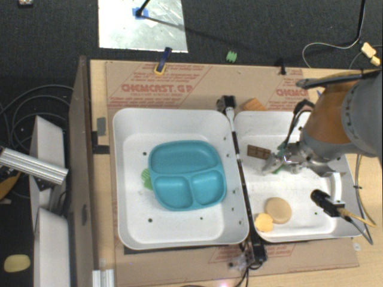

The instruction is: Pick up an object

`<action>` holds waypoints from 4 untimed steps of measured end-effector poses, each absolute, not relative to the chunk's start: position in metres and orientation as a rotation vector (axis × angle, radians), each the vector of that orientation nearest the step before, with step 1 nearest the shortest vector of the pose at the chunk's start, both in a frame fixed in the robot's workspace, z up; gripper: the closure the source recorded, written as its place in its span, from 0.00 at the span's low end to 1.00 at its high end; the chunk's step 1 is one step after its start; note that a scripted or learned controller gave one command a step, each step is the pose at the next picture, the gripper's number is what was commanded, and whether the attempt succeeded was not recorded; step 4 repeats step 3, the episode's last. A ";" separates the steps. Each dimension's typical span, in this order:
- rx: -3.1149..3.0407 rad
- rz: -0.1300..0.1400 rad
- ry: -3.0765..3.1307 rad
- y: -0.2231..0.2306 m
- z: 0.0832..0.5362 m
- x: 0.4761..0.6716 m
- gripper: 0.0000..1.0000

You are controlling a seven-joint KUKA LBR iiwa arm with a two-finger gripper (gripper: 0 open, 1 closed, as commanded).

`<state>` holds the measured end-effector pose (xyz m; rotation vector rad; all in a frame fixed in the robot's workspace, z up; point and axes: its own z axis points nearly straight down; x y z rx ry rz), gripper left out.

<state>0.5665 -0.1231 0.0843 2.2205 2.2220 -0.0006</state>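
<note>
Pincer (pixel 276 163) is hovering in right bin (pixel 299 187) beside brown bar (pixel 259 152); can't tell its state. Risk: it's closing off-centre & nudging bar away w/o gripping.

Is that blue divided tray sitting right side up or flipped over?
Right side up: the blue tray in the left bin shows its three hollow compartments facing upward.

You get even, bright overhead light; the two white bins (pixel 179 121) come close to washing out. A shiny metal sheet (pixel 142 17) at the top throws patchy glare. Shadows are soft and short. The arm (pixel 353 118) at the right looks slightly blurred, and fine detail is grainy.
</note>
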 end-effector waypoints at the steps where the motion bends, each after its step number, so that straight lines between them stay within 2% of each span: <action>1: 2.215 0.004 2.223 -0.125 0.085 0.590 0.00; 2: 2.213 0.006 2.224 -0.125 0.096 0.590 1.00; 3: 2.205 0.013 2.231 -0.047 0.190 0.587 1.00; 4: 2.205 0.013 2.231 -0.047 0.190 0.587 1.00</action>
